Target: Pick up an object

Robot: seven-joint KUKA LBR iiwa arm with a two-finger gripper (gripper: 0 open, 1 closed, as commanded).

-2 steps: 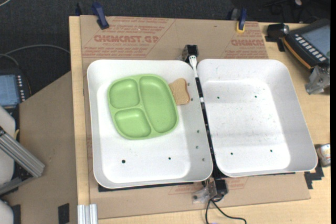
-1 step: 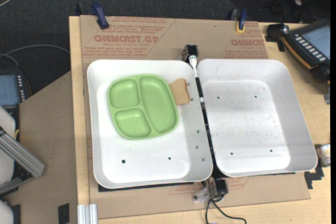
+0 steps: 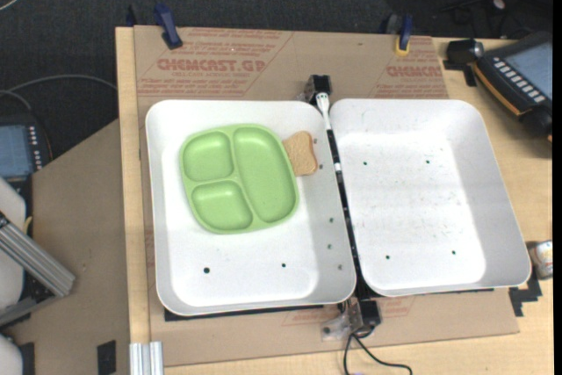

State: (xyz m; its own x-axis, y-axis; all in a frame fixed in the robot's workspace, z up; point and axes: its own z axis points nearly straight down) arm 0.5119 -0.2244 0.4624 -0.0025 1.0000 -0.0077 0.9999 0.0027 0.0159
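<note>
A green plate with three compartments lies flat in the left white bin, toward its upper half. A tan, cracker-like piece rests against the plate's right rim, near the divide between the bins. The right white bin sits beside it with only small dark specks on its floor.
Both bins rest on a brown cardboard-covered board held by blue and yellow clamps at the back edge. A dark tablet-like device lies at the far right. Cables run at the bench's front edge.
</note>
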